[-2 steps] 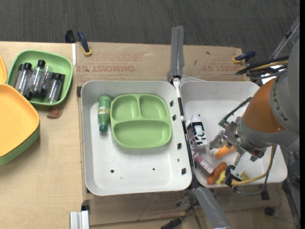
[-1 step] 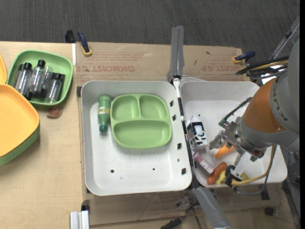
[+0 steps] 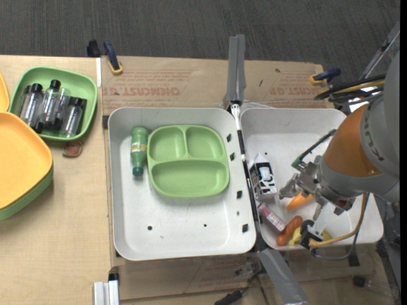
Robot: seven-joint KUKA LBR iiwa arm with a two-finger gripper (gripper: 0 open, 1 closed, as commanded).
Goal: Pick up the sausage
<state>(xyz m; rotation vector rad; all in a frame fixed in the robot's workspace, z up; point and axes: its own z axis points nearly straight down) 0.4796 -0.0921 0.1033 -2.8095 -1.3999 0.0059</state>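
The sausage (image 3: pixel 290 227), a short reddish-orange piece, lies near the front wall of the right bin (image 3: pixel 280 127). My gripper (image 3: pixel 304 192) hangs low over the middle of that bin, just behind and slightly right of the sausage. Directly under the gripper is a small orange piece (image 3: pixel 297 201); whether it is gripped or only lying beneath is unclear. The grey arm with its orange band (image 3: pixel 356 151) reaches in from the right and hides the bin's right side.
A black-and-white box (image 3: pixel 263 178) and a pink packet (image 3: pixel 272 218) lie left of the gripper, and a yellow item (image 3: pixel 324 236) sits at the front. The left bin (image 3: pixel 184 234) holds a green divided plate (image 3: pixel 188 161) and a green bottle (image 3: pixel 138 150).
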